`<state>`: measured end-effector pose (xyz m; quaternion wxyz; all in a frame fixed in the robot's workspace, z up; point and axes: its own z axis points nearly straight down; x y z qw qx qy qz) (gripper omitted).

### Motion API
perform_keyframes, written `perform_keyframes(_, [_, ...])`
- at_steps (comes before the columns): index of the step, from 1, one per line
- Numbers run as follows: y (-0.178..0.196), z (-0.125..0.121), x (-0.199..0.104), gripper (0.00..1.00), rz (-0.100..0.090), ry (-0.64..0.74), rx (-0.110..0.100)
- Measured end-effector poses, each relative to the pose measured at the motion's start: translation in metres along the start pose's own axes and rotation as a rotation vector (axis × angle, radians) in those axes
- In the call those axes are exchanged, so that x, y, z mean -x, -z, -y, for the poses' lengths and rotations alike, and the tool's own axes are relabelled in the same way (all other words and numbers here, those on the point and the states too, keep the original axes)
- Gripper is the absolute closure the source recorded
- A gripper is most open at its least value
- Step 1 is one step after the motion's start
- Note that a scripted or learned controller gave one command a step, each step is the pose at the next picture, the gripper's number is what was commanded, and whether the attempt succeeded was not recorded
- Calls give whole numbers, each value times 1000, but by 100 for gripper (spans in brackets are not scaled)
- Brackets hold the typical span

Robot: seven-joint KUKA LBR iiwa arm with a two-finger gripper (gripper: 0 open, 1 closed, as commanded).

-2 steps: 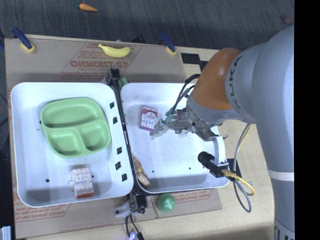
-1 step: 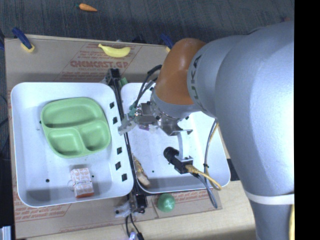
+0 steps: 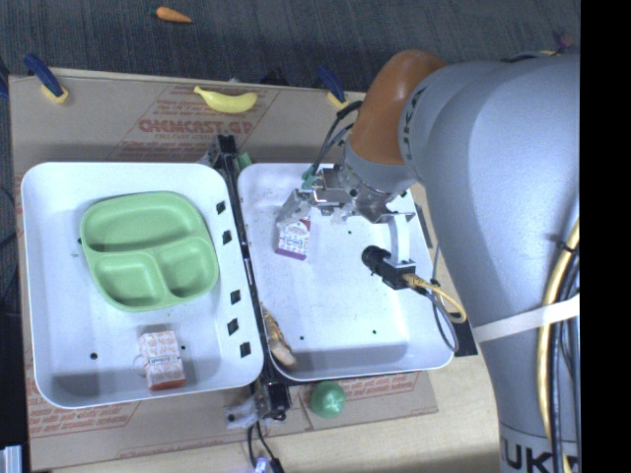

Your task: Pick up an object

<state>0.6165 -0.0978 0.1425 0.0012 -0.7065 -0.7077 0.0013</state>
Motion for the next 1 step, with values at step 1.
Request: perform_keyframes(1, [49,73,-47,0,-2,5,1])
